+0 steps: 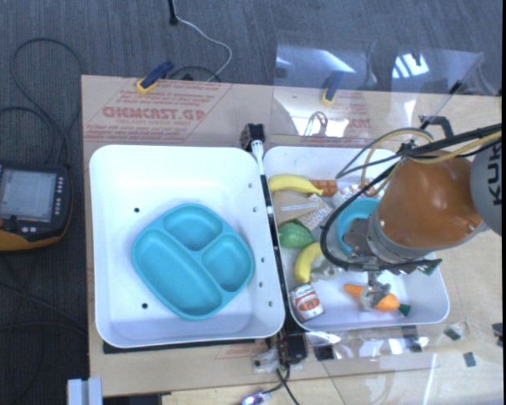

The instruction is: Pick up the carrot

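The carrot lies flat near the front edge of the right bin, orange with a green end pointing right. My gripper comes down from under the arm's orange band and sits right over the carrot's middle, touching or just above it. The arm's body hides much of the bin behind it.
In the right bin are a banana at the back, a second banana, a green fruit, a small can at front left and a blue ring-shaped dish. The left bin holds a blue sectioned plate.
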Robot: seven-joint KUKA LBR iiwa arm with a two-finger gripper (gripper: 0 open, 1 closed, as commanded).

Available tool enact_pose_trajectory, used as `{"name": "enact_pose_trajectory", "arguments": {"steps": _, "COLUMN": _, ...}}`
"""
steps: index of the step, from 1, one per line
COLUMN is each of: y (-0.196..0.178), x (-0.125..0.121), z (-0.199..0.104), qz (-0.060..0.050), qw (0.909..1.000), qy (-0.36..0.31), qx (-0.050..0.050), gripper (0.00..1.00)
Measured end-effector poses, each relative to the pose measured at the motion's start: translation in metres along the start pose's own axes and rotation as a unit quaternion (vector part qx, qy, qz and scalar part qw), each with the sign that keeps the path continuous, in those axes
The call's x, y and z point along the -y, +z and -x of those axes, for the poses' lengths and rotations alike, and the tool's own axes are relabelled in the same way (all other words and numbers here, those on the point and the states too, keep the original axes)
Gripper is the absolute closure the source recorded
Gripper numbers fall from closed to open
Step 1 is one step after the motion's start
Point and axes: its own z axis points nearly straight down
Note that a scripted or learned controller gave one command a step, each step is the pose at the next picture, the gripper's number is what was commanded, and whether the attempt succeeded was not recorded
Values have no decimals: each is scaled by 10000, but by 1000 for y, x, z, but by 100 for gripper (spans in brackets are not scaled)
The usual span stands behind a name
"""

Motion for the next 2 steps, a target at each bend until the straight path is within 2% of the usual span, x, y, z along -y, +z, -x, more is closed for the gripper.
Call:
{"name": "enact_pose_trajectory", "arguments": {"steps": 1, "y": 0, "x": 3, "z": -8, "qz": 32, "qw": 9849, "qy": -1730, "qx": 63, "gripper": 0}}
{"name": "enact_pose_trajectory", "arguments": {"steps": 2, "y": 1, "x": 20, "z": -35, "qz": 55, "qw": 9520, "qy": -3060, "qx": 75, "gripper": 0}}
